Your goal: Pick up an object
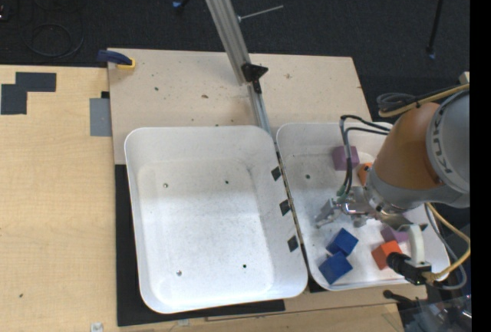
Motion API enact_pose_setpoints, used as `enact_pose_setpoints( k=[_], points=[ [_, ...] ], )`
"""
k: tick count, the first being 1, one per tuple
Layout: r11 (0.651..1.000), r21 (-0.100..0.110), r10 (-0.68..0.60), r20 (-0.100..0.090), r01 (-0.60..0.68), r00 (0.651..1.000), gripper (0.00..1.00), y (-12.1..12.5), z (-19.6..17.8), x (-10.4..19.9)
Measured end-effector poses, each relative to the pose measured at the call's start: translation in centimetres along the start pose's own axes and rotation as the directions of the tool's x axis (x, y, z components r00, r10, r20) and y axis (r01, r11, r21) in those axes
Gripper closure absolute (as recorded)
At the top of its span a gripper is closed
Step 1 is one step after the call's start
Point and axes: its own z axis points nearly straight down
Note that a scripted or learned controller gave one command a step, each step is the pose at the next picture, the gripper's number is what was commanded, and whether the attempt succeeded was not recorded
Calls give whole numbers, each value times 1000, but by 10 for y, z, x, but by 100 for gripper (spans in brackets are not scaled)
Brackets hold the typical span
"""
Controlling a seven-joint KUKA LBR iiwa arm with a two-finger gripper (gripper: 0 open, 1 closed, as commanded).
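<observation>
While the grey arm with its orange band reaches in from the right, the gripper hangs low over the right bin, near that bin's middle and pointing towards the wall it shares with the left bin. Whether the gripper is open or closed cannot be told from this slant, nor whether it touches the bin floor.

Nearest to it is a blue block, just below and a little right of the gripper as the camera sees it, close but apart from it. A second blue block lies further below the gripper, just beside the first and next to the bin's near rim. Right of the gripper and lower, past the blue pair, sits an orange-red block. A small purple block lies just above it, partly tucked under the arm.

Above the gripper, towards the far side of the bin, stands a larger purple block. A bit of something orange peeks out just beside it, mostly hidden by the arm. Left of the gripper, three black clips sit along the shared rim. Both bins rest on a pale board, and a slanted metal rail rises beyond them, well apart from the gripper.
</observation>
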Motion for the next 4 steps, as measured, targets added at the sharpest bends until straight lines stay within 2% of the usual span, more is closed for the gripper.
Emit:
enact_pose_setpoints(
  k=[1,3,4],
  points=[
    [1000,-5,8,1,-8,1000,100,1,-13,-2],
    [1000,-12,-4,3,4,1000,100,3,-99,-9],
    [1000,-11,-2,3,2,1000,100,3,-122,-10]
  ],
)
